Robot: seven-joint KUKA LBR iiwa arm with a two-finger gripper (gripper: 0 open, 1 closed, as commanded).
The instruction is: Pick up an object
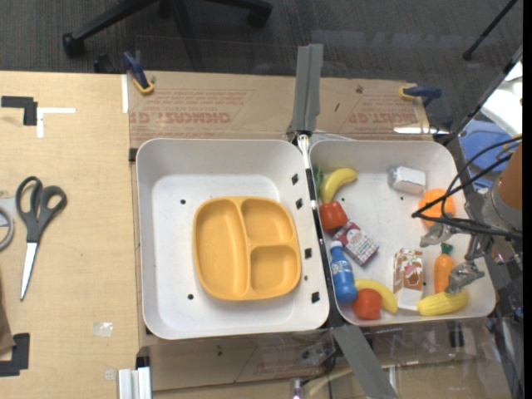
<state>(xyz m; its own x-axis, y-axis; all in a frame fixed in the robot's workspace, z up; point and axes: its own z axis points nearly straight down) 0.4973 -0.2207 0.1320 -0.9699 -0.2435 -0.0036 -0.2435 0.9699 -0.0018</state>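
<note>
My gripper (449, 258) hangs over the right edge of the right bin (378, 160), its two metal fingers (431, 238) spread open. A small orange carrot (444, 271) lies on the bin floor between the fingertips; I cannot tell whether they touch it. Just above it sits an orange fruit (434, 204), and below it a yellow corn cob (442, 304). Also in this bin are a banana (337, 181), a white box (408, 179), a red and white packet (359, 244), a blue bottle (341, 271), a snack packet (407, 271) and a tomato (367, 304).
The left bin (158, 223) holds a yellow divided plate (247, 248). Scissors (35, 223) lie on the wooden bench at far left. Black cables (470, 181) run across the right bin's far right corner. A grey bar (307, 90) stands behind the bins.
</note>
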